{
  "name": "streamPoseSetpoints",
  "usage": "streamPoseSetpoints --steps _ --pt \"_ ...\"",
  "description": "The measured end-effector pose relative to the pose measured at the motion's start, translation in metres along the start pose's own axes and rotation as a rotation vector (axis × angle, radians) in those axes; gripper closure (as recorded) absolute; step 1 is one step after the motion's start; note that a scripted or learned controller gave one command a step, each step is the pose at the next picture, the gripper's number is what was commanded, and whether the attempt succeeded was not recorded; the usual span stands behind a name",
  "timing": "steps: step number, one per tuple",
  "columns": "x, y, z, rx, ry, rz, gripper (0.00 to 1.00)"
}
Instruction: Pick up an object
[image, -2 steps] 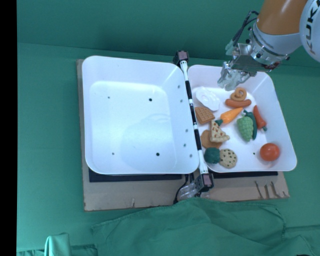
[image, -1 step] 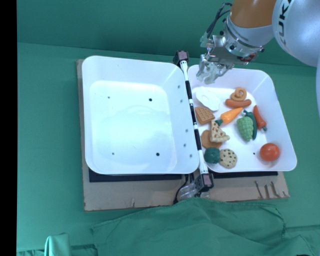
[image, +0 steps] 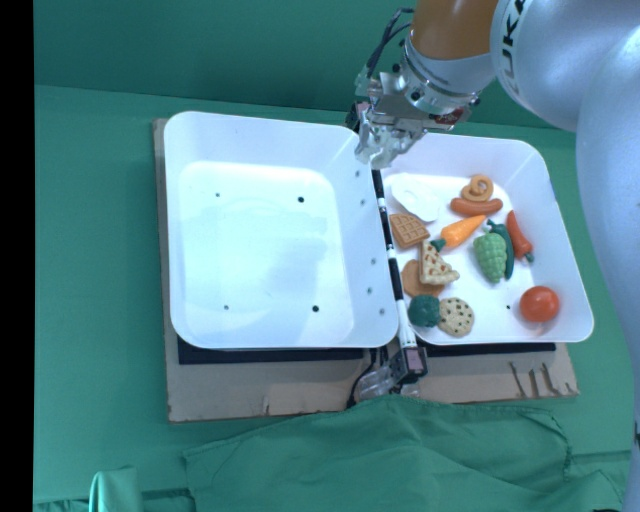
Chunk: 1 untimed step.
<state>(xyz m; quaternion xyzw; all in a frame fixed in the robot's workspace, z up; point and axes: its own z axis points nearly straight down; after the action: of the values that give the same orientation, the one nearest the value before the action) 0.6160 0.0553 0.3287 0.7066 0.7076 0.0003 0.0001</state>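
My gripper (image: 378, 146) hangs over the back of the divide between the two bins, just left of the right bin (image: 560, 215). Nothing shows in its grip. The right bin holds several toy foods: a white egg-like piece (image: 415, 195) closest to the gripper, a waffle (image: 408, 230), a pretzel (image: 480, 186), a sausage (image: 475, 206), a carrot (image: 462, 231), green grapes (image: 490, 256), a red chili (image: 518, 235), a pizza wedge (image: 436, 265), broccoli (image: 423, 310), a cookie (image: 456, 316) and an orange-red tomato (image: 539, 303).
The left bin (image: 200, 300) lies beside the right one, and a black-and-white marked strip (image: 390, 270) runs along the seam between them. Both rest on a cardboard sheet (image: 250, 385). Green cloth (image: 400, 455) is bunched at the front edge. The arm fills the upper right.
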Motion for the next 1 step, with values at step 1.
streamPoseSetpoints --steps 1 --pt "0.0437 0.0172 0.0185 -0.004 0.000 0.001 1.00"
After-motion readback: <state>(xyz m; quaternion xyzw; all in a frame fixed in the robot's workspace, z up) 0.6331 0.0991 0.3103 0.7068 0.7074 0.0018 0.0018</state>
